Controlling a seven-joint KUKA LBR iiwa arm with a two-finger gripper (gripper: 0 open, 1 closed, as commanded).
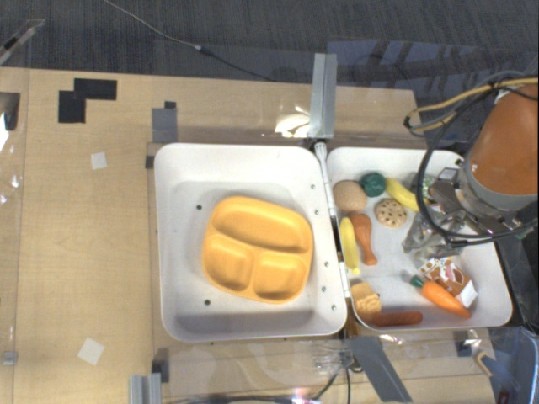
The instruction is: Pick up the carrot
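Observation:
The carrot [444,296], orange with a green stub at its left end, lies near the front right corner of the right bin [498,310]. It rests against a small orange and white packet [450,274]. My gripper [424,241] hangs over the right bin, a little behind and to the left of the carrot. The grey wrist and orange band [505,150] rise behind it. Nothing of the carrot is between the gripper's parts; it lies apart from them on the bin floor.
The right bin also holds a brown potato [349,196], a green vegetable [372,183], a yellow banana [402,194], a cookie [390,213], a drumstick [364,236], a yellow corn piece [348,244], bread [365,295] and a sausage [393,317]. The left bin [177,310] holds a yellow divided plate [257,249].

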